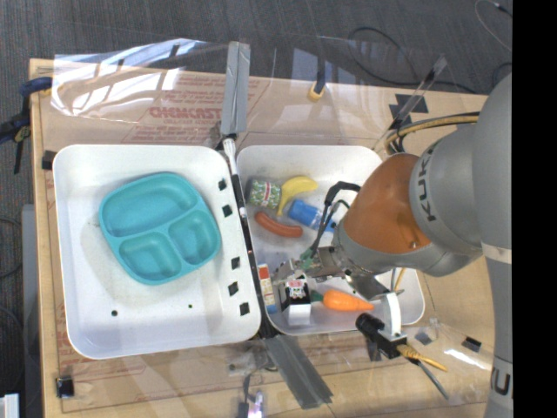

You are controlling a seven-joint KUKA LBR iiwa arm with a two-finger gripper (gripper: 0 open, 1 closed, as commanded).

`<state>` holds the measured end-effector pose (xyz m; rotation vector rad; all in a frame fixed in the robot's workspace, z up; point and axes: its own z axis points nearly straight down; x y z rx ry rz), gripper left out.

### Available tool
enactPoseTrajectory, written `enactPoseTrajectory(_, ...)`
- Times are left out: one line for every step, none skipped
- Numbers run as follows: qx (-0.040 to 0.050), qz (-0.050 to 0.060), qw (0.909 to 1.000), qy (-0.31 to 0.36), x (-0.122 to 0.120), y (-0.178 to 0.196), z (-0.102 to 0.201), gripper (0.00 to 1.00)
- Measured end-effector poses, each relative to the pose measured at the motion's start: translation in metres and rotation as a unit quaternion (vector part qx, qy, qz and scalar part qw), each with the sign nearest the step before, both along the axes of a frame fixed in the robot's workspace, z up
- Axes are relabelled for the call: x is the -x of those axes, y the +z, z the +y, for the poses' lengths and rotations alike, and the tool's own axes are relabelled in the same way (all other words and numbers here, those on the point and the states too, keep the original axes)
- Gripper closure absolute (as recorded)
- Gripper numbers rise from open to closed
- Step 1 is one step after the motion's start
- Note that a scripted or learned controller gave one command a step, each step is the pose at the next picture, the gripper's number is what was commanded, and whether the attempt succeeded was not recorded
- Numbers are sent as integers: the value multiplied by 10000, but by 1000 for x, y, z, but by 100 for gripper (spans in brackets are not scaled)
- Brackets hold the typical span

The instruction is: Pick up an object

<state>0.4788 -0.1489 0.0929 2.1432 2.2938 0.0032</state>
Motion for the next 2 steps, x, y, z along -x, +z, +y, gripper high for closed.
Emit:
enactPoseTrajectory(-4, -8, 10000, 42, -2, 10, 1, 100)
enactPoseTrajectory(-5, 26, 9990, 445, -3, 98, 81, 100)
